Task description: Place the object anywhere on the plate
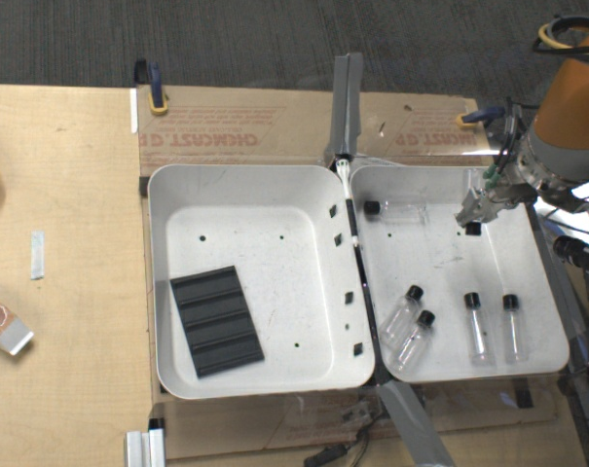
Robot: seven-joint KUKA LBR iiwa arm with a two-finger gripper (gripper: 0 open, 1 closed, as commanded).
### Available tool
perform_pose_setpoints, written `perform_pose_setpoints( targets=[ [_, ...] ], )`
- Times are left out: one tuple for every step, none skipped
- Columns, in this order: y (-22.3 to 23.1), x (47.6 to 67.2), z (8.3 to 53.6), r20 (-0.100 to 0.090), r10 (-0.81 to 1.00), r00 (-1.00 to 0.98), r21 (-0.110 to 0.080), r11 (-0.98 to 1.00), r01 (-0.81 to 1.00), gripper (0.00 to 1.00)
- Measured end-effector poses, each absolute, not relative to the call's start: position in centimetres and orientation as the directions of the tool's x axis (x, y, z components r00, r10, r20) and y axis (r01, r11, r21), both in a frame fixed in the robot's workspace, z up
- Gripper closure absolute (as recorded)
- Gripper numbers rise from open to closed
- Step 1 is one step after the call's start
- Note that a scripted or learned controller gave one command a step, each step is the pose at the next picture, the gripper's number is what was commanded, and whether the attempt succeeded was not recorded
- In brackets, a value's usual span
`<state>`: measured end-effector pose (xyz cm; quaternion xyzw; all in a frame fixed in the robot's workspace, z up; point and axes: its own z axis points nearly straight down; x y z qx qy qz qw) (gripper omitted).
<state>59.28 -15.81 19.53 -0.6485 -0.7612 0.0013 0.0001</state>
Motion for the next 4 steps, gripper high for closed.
perform_pose_setpoints(
  targets=[
    [-7.8, 57.6, 19.3, 0.000, 0.982, -0.187, -0.002, 0.187, 0.982, 1.00],
    [-2.9, 56.2, 19.1, 0.000, 0.975, -0.220, -0.003, 0.220, 0.975, 1.00],
    [5.1, 54.9, 19.0, 0.000, 0.956, -0.293, -0.004, 0.293, 0.956, 1.00],
    [11.5, 56.5, 18.3, -0.001, 0.889, -0.458, -0.003, 0.458, 0.889, 1.00]
  ],
)
